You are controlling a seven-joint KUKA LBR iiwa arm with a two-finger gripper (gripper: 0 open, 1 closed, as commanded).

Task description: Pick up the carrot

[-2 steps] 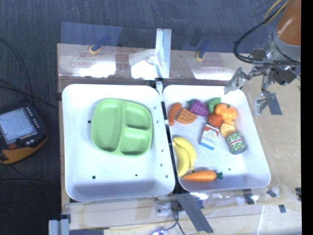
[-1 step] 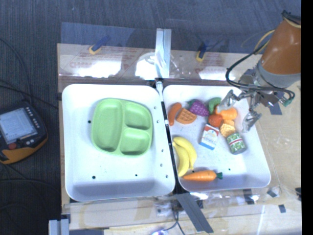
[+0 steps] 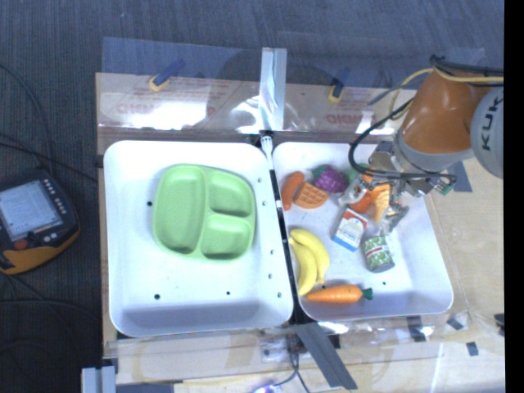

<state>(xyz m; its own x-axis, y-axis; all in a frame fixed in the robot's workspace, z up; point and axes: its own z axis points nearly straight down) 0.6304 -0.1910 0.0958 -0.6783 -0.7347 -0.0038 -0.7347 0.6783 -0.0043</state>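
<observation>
Along the near wall of the right bin lies the carrot, orange with a green stub at its right end, flat on the white floor just right of the banana. Well apart from it, toward the far right of that bin, hangs the gripper beneath the arm's orange band; something orange shows at its tip, but whether that is a held item or a toy lying below cannot be told. Just beside it sit a small white carton and a green-labelled can. Farther left are a purple bunch of grapes and an orange wedge-shaped toy.

Left of the divider, the left bin holds a green compartment plate. Both bins rest on a pale bench with clear plastic sheeting taped along the far edge. Dark grey carpet surrounds the bench, and a handheld control pendant lies on it at far left with black cables trailing.
</observation>
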